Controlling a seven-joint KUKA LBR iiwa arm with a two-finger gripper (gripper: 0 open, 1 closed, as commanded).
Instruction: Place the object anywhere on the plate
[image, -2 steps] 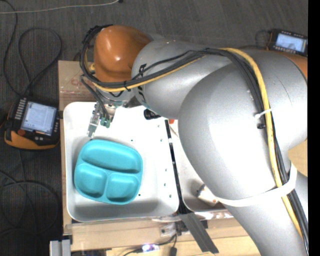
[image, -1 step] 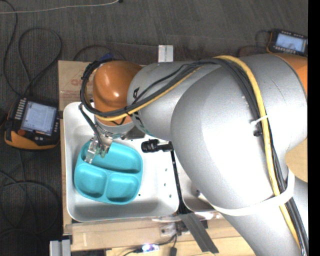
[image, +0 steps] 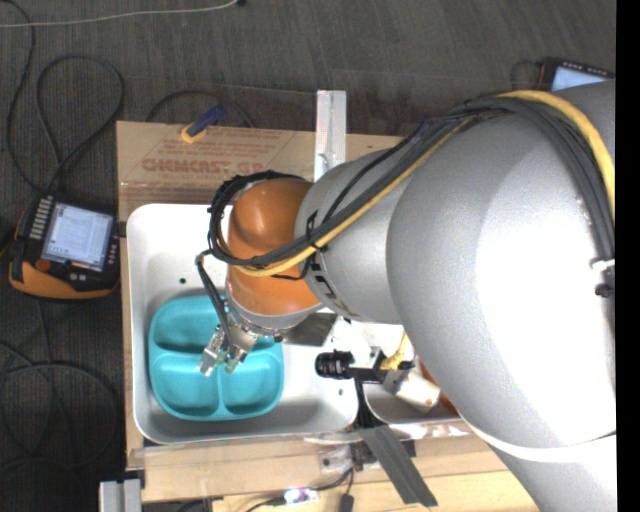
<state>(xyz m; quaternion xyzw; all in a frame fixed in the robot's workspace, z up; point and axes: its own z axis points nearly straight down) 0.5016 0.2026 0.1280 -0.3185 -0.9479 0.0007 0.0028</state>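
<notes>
Over the teal plate (image: 190, 385) in the left bin (image: 150, 250), the gripper (image: 222, 360) hovers, its grasp unclear and the object unidentifiable, so lower gently toward a compartment's middle before letting go.

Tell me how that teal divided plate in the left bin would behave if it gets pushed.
The teal plate looks like rigid moulded plastic, so it would probably slide whole rather than flex. Its low, wide shape with rounded corners suggests it is unlikely to tip. Resting on the smooth white bin floor, it may skid easily, and the gripper above it could nudge it.
</notes>
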